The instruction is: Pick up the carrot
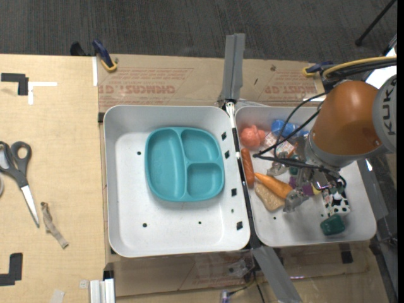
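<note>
The carrot is an orange tapered piece lying in the right bin, near its left side, pointing left and up. Its thicker right end reaches under my gripper, which hangs low over the bin's middle, just right of the carrot and touching or nearly touching it. The arm's orange band covers the wrist and part of the bin. I cannot make out whether the carrot sits inside the gripper.
A long orange-red piece lies along the right bin's left wall. A tan bread slice, a pink ball, a blue item, a cow-patterned toy and a green block crowd the bin. The left bin holds a teal divided plate.
</note>
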### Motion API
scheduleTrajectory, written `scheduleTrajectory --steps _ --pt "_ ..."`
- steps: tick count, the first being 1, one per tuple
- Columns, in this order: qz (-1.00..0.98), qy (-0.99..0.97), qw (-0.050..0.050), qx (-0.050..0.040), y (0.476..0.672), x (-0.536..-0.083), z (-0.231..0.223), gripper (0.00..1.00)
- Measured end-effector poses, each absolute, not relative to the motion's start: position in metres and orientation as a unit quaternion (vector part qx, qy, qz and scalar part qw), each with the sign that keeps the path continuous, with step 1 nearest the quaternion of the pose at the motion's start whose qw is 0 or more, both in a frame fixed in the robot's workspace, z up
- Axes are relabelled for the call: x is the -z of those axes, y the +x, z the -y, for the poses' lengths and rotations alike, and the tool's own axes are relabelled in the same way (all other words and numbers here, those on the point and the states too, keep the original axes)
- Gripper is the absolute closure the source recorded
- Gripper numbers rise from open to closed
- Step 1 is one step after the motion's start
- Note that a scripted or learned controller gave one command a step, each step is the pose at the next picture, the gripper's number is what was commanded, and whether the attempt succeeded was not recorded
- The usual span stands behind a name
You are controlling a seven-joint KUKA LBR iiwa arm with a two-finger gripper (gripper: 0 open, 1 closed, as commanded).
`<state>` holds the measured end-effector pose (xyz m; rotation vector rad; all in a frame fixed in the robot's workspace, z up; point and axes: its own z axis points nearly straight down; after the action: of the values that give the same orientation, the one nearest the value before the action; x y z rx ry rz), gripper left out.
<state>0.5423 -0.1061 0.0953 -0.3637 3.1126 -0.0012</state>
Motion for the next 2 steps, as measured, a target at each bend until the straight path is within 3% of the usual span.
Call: scheduleTrajectory --steps 2 --pt "-0.997 -0.077 0.005 0.0003 0.5517 -0.0953 0.0937 0.00"
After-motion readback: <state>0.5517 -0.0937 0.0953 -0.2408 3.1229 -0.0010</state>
